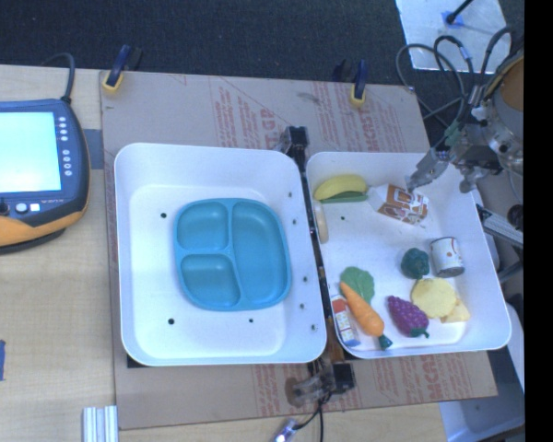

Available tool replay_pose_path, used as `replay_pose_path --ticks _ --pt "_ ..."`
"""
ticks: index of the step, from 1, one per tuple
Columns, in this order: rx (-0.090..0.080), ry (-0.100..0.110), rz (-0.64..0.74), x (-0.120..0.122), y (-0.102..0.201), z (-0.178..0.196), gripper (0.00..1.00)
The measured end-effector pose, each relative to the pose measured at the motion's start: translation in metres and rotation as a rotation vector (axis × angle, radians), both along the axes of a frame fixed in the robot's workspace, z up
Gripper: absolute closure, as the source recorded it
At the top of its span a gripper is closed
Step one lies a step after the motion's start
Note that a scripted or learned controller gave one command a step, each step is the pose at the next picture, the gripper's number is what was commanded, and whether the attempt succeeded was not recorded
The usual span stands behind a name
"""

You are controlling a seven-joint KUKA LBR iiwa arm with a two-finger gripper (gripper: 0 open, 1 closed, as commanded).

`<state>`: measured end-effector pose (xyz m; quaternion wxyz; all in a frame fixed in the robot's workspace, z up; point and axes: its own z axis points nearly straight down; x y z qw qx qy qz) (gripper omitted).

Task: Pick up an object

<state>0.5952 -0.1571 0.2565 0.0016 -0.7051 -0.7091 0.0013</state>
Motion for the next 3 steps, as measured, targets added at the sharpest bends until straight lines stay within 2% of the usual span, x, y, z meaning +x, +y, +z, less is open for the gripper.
replay_pose_path --ticks 1,2,3 --pt "-0.001 0.002 -0.001 -0.050 -0.030 -0.114 0.00" --pt "0.000 0.002 -0.001 -0.089 -0.001 -0.166 0.00" --pt "0.000 -0.003 -0.002 0.011 0.008 -0.164 0.00"
